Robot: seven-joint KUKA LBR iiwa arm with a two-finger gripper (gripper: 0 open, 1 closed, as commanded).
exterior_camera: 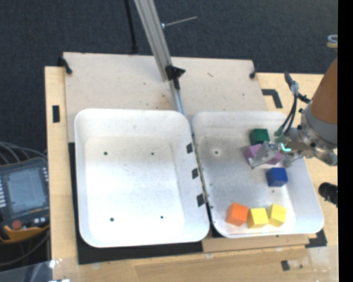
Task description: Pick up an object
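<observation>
The arm (326, 107) comes in from the right edge of the frame, and its claw (269, 155) sits low over the upper right part of the right bin (223, 157). The claw is at a purple block (254, 152), which lies tilted just below a green block (259, 136); how the claw is set, and whether the purple block is pinched in it, cannot be told from this view. A blue block (276, 177) lies just beneath the claw, a little toward the lower right. Along the bottom edge of the same bin three blocks sit in a row: an orange block (237, 214) on the left, a yellow block (259, 217) in the middle touching it, and a second yellow block (277, 214) on the right. The left bin (135, 175) lies beside it on the table (106, 81). A slanted metal post (156, 37) rises from the table toward the top of the frame. A handheld control pendant (20, 195) lies at the lower left, off the table.
</observation>
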